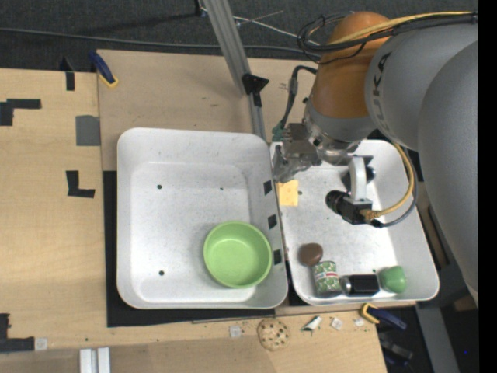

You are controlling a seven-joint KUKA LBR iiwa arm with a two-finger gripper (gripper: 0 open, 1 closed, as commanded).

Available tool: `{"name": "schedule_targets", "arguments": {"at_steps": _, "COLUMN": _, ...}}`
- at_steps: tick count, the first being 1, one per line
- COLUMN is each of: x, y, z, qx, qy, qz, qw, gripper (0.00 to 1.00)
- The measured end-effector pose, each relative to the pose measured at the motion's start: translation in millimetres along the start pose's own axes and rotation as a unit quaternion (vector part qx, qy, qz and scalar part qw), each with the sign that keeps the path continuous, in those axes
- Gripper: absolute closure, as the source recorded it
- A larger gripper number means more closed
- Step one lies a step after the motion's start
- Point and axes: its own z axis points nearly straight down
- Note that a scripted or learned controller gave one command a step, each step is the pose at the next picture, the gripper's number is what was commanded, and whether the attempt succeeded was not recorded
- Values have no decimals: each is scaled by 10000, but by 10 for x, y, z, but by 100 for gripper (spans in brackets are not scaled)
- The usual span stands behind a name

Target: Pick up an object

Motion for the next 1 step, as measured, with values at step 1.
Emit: {"name": "schedule_targets", "arguments": {"at_steps": 1, "x": 482, "y": 141, "z": 94, "qx": -15, "qy": -4, "qz": 2, "qw": 10000, "gripper": 100}}
